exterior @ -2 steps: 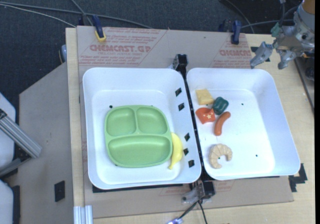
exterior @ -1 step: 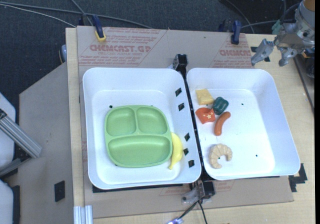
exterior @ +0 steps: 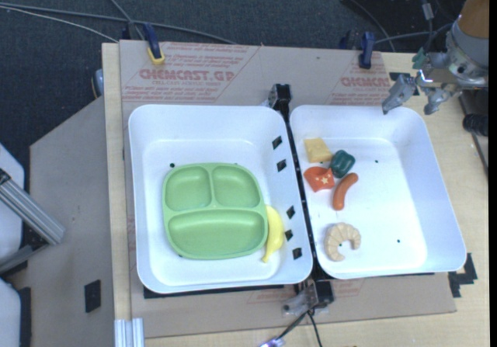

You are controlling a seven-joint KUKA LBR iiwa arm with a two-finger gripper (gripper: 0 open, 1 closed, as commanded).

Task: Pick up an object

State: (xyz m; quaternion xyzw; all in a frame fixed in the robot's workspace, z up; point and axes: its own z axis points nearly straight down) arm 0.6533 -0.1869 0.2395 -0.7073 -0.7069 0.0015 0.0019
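Hand (exterior: 414, 95) open above right bin's far corner; sausage (exterior: 344, 190) lengthwise, slanted.

Bright even overhead light, soft shadows along bin walls (exterior: 140, 182), mild glare on white plastic, slightly grainy

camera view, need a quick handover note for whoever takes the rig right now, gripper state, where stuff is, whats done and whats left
Gripper: open, holding nothing, above the far right corner of the right bin.
Right bin, near its left wall: yellow block, dark green piece, red piece, sausage, all clustered; croissant lies apart, nearer the front.
Left bin: green divided plate with a banana against its right edge.
Done: nothing picked yet.
Left: move over an object, descend, close, lift. The croissant looks the easiest, being clear of the others.
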